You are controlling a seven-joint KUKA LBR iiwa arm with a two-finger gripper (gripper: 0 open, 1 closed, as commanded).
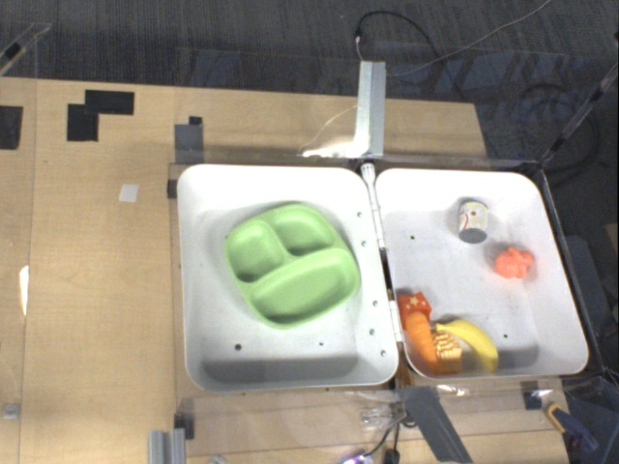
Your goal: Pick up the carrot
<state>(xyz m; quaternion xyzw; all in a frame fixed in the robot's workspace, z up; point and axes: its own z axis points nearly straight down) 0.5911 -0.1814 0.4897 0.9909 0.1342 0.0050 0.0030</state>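
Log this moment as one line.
carrot: right bin, near-left corner, beside banana | green plate: left bin | pick: not yet done

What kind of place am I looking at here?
Probably a robotics lab test bench: two white bins side by side on a wooden benchtop, toy food such as a carrot and banana, and loose cables behind.

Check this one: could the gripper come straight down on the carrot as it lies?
Probably, but tightly. The carrot lies in the right bin's near-left corner, against the wall, with the banana touching it and a red piece at its far end.
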